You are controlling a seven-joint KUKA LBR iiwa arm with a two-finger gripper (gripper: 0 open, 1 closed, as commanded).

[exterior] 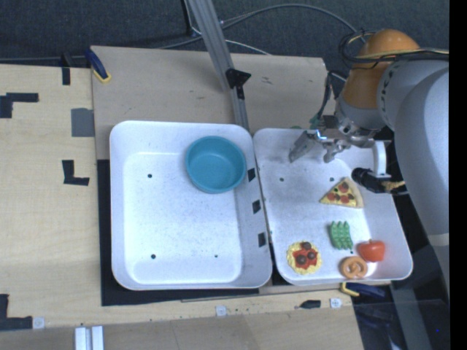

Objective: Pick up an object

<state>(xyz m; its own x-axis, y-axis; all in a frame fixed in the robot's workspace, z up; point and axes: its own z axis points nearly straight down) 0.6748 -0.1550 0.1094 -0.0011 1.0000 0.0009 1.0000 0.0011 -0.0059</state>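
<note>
Gripper (315, 150) hangs over the far end of the right bin (286, 195), fingers spread apart, nothing between them. Toy food lies nearer in that bin: pizza slice (341, 195), green piece (341, 234), round pizza (303, 257), red tomato (371, 250), pretzel-like ring (354, 267). Blue bowl (215, 164) sits in the left bin (131, 210).

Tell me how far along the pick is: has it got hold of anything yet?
Nothing looks picked yet. The gripper sits over the far end of the right bin with open fingers and nothing between them. The pizza slice, green piece, round pizza, tomato and doughnut lie on the bin floor, the blue bowl in the left bin. Choosing, closing and lifting remain.
</note>
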